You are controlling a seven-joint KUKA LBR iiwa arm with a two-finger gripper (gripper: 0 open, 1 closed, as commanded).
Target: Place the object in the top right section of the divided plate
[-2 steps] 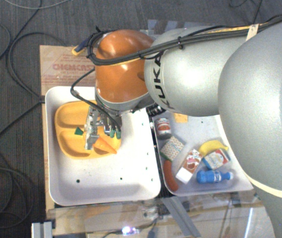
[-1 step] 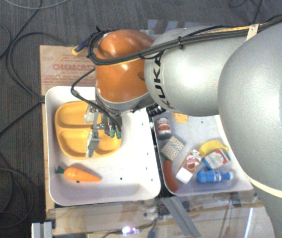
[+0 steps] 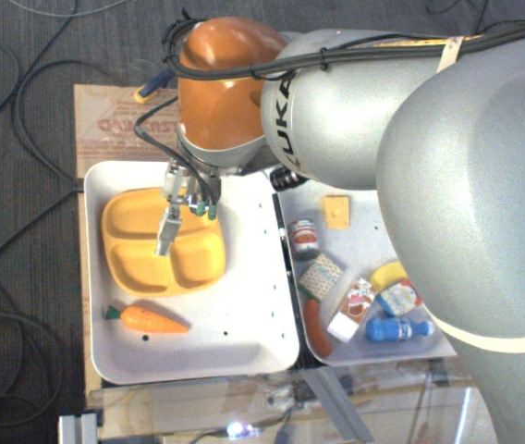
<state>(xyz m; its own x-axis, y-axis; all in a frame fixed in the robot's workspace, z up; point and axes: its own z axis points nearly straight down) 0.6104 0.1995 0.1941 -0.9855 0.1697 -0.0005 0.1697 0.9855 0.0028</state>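
Yellow plate (image 3: 163, 251) lies in the left bin (image 3: 244, 340); the gripper (image 3: 167, 239) hangs over its centre. Finger state cannot be told. The carrot (image 3: 152, 319) lies below-left, long axis roughly level.

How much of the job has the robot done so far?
Not much looks finished. The gripper hangs over the yellow divided plate in the left bin, and I can't see anything between its fingers. The plate's sections look bare. The toy carrot lies beside the plate. Something must yet land in the top right section.
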